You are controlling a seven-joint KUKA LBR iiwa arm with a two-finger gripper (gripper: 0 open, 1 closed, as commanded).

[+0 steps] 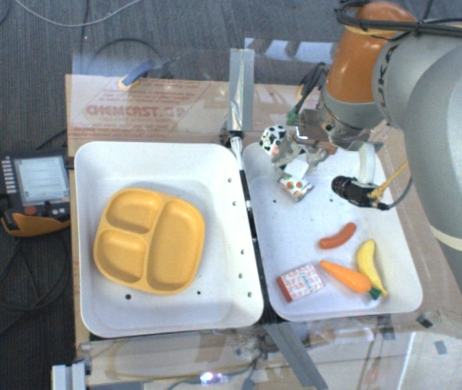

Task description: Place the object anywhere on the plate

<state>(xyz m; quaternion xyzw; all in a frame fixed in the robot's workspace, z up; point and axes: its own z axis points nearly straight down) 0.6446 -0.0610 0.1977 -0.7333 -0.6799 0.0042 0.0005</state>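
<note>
1. now the yellow plate (150,240) with 3 sections sits in the left bin (101,315), and nothing lies on it.
2. the gripper (308,149) hangs low at the far end of the right bin (402,299), under the orange band of the arm (361,63).
3. just beside it is a small white carton (294,179) with red and green marks, tipped on its side. it looks like the thing to be picked, but that is my guess.
4. i cannot tell if the hand is open or closed, or if it has hold of the carton.
5. a black and white spotted toy (273,140) is just left of the gripper, by the wall between the bins.
6. nearer in the right bin are a red sausage (337,236), a banana (367,265), a carrot (346,276) and a small red box (301,282).
7. to do this step well, the hand should get a firm, straight hold on the carton alone and not bump the spotted toy.
8. then it should lift high over the middle wall, go left, and let go low over the plate.
</note>
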